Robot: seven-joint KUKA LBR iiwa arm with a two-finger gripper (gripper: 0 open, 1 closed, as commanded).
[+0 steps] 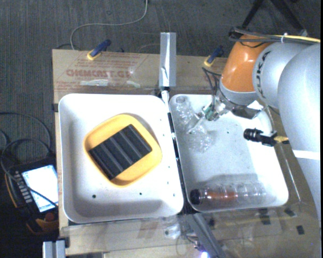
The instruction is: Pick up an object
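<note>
A yellow tray-like object [123, 149] with a black ribbed middle lies in the left bin [75, 198]. In the right bin [242, 160], a clear plastic bottle [230, 193] with a dark cap lies along the near wall. A crumpled clear plastic piece [192, 127] sits at the far left corner of that bin. My gripper [209, 112] reaches down from the right, its tip right beside the upper right edge of the crumpled plastic. The wrist with its orange band [242, 74] hides the far right corner of the bin.
A metal post [167, 61] stands at the back between the bins. Blue clamps [98, 49] hold a cardboard sheet behind them. A small black part [257, 136] juts over the right bin's right side. A tablet [35, 184] lies on the floor at left.
</note>
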